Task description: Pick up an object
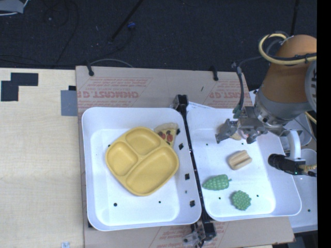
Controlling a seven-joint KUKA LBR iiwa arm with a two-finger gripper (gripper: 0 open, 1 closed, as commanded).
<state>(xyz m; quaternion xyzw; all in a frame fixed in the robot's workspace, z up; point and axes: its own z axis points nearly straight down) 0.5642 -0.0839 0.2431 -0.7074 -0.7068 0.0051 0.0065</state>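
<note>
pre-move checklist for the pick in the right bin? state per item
1. Candidate objects in right bin: tan block, green oblong piece, green round piece: ok.
2. Candidates lying apart from each other: ok.
3. Gripper over the right bin, above the tan block in the view: ok.
4. Finger opening: cannot tell.
5. Something pale sits at the gripper tip; held or not: cannot tell.

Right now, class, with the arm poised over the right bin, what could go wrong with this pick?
1. The end effector sits up-view of the tan block; closing here would likely miss it.
2. The green pepper and the bumpy green piece lie close together, so reaching for one could nudge the other.
</note>
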